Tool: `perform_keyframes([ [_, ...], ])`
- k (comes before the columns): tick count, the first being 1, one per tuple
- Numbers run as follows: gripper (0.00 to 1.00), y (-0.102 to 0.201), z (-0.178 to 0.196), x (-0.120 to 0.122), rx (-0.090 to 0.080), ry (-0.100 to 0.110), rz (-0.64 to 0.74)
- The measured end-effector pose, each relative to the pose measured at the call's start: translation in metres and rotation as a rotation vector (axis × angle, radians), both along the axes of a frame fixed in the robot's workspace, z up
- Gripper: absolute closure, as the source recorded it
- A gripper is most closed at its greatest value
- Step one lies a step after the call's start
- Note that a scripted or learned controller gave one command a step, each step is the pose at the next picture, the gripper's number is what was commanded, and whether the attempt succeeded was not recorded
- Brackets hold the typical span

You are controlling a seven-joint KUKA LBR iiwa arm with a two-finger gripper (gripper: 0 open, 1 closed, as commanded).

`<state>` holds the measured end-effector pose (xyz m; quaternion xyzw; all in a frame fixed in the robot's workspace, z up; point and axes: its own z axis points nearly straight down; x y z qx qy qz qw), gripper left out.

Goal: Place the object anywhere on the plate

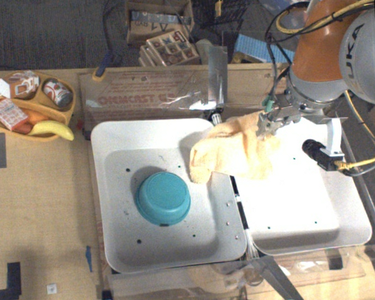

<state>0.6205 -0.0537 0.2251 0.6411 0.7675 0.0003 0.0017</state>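
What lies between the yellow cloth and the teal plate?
In the camera view, bare white bin floor separates the yellow cloth from the teal plate; they do not touch.

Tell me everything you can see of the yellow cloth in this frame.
The yellow cloth is pale, soft-looking fabric, crumpled and folded. It hangs draped across the divide between the two white bins, its left end over the left bin, near but apart from the teal plate. Its upper right corner is lifted at the gripper, which appears to pinch it.
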Motion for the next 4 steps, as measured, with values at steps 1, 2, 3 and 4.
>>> perform_keyframes([
  [1,1.0,0.052,-0.002,0.015,-0.001,-0.002,0.401],
  [2,1.0,0.107,0.009,0.016,-0.002,-0.005,0.802],
  [3,1.0,0.147,0.001,0.015,-0.001,-0.001,1.199],
  [4,0.0,0.147,0.002,0.015,-0.002,-0.002,1.199],
])
